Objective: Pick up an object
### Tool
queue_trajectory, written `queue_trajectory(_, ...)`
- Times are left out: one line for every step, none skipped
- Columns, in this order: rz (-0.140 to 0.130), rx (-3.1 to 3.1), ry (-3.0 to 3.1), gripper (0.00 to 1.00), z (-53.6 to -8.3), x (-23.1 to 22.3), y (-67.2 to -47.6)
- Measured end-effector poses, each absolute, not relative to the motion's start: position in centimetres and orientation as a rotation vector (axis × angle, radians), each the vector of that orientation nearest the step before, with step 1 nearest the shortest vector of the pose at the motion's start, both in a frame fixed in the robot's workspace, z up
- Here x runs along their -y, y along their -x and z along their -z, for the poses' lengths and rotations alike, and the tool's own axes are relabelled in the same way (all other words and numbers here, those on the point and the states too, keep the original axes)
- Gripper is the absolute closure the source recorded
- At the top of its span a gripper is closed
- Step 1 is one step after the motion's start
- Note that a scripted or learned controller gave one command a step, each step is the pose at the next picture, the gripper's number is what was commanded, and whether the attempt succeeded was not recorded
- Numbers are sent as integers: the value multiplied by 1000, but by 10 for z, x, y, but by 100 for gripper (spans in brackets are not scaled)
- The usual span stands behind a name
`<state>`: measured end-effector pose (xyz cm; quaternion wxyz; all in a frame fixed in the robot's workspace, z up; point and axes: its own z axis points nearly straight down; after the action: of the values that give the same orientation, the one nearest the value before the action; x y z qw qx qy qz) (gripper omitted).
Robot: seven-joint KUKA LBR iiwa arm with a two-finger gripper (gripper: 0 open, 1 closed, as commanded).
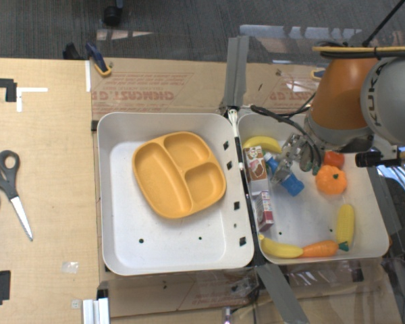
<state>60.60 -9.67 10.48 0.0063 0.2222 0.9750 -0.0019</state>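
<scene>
The tool [291,155] hangs low in the right bin [374,248], near its back left corner; whether it is open, closed or gripping anything cannot be told. Just below it, touching or nearly so, lies a blue block [290,183]. To its left are a yellow banana [262,142] and a small carton [256,163], with a red packet [264,210] farther toward the front. To its right sits an orange [331,179]. Well toward the front of the bin lie a carrot [320,249], a second banana [281,249] and a yellow corn-like piece [345,223]. Far to the tool's left, the left bin [115,248] holds a yellow divided plate [179,174]. Scissors [12,187] lie on the counter [40,140] beyond it.
</scene>
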Motion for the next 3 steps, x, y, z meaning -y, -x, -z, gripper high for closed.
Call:
queue_trajectory(4,-3062,-667,100,-135,52,-583)
queue_trajectory(3,-3062,-666,0,-135,52,-583)
queue_trajectory(1,-3039,-778,0,-104,103,-614)
